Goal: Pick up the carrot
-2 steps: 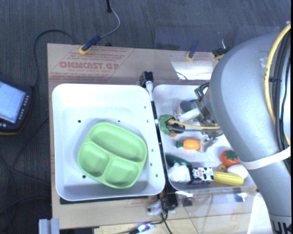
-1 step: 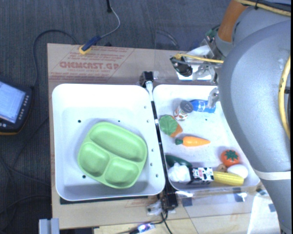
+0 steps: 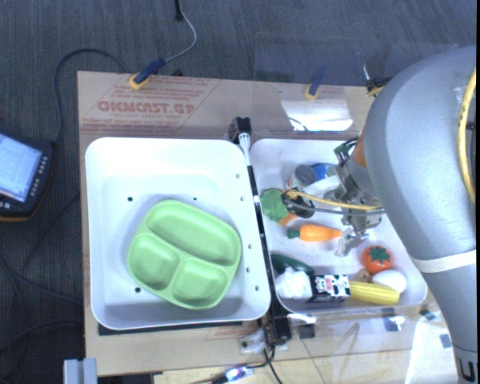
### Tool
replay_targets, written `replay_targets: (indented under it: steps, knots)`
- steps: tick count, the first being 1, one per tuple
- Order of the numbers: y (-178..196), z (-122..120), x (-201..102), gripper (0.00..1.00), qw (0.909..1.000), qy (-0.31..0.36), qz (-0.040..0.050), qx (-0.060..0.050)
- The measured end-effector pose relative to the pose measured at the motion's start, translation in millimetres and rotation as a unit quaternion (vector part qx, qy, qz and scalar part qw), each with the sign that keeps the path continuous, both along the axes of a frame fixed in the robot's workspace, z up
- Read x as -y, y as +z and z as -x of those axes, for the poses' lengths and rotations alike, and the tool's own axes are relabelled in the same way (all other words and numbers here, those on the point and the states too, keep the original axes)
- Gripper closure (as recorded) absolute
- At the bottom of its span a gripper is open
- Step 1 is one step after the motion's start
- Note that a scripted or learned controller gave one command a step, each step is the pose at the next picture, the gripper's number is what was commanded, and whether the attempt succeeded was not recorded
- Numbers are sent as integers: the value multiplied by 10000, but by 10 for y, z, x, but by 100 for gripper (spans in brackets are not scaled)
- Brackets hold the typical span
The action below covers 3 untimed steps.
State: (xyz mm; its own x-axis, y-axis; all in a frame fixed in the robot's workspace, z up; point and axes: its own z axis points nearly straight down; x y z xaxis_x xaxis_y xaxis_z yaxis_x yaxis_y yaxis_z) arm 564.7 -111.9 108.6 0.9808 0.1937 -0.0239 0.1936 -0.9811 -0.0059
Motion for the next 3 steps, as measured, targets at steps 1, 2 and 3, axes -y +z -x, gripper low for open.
replay_targets:
  steps: [1, 2, 3]
  knots:
    - [773, -449, -726, 0, 9999, 72, -8, 126]
    - [742, 459, -704, 0, 9999, 147, -4, 67]
    - [736, 831, -697, 0, 10000, 21, -3, 74]
